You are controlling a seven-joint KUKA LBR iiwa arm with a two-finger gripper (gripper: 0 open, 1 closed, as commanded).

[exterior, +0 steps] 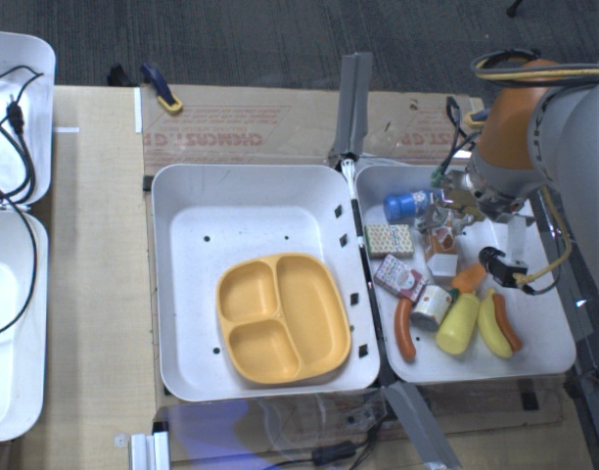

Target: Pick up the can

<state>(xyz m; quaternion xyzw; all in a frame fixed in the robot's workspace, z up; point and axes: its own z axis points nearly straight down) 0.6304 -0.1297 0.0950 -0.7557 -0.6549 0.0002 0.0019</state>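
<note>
Nearest, a grey strut (pixel 417 429) slants below the right bin (pixel 534 360). Inside that bin's far left part the blue can (pixel 407 206) lies on its side, its label too blurred to read. Just right of it sits the gripper (pixel 444 211), buried in clutter; I cannot tell whether it is open, closed or grasping anything. Around them lie a checkered box (pixel 390 240), a sausage (pixel 404 329) and a yellow bottle (pixel 457 323). A yellow plate (pixel 280 318) rests in the left bin (pixel 182 262). Behind, cardboard (pixel 241 125) carries red print, reversed and unreadable. White tubs (pixel 16 360) are cut off at left; dark carpet (pixel 280 18) lies beyond.
</note>
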